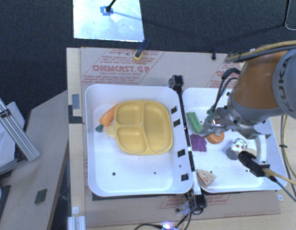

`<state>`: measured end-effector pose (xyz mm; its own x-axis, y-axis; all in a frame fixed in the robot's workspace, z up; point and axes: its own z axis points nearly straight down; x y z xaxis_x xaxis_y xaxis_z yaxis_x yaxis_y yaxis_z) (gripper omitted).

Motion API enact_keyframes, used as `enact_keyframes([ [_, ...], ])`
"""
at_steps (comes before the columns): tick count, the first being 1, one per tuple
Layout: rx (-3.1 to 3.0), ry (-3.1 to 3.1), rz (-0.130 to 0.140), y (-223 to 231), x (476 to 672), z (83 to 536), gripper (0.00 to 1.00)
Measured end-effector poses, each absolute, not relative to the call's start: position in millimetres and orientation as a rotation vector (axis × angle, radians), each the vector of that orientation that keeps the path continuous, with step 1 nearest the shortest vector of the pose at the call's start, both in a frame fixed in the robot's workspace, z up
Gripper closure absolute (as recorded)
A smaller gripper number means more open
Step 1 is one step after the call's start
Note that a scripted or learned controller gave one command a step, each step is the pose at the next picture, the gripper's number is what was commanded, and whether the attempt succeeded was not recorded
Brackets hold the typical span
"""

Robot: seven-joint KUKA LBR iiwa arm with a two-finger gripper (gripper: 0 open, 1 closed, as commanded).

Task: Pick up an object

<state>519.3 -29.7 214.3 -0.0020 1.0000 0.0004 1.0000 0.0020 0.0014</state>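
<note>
My gripper (211, 127) hangs low over the right bin (224, 183), near its left side. Just below it lies a small orange piece (215, 138), partly covered by the gripper; contact cannot be made out. A green piece (193, 122) lies to the gripper's left. A purple grape-like bunch (198, 143) sits at the lower left of the gripper. A grey and white object (236, 147) lies to its right, under the arm. A tan wedge (205, 178) rests at the bin's near left corner.
The left bin (133, 181) holds a yellow divided plate (140, 127) with an orange carrot (108, 115) at its left edge. A black-clipped divider (183, 128) separates the bins. The arm's body and cables cover the right bin's right side.
</note>
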Motion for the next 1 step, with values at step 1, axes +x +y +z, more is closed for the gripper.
enact_keyframes([
  [1, 2.219, 2.223, 0.003, -32.5, 521.7, 215.1, 1.0],
])
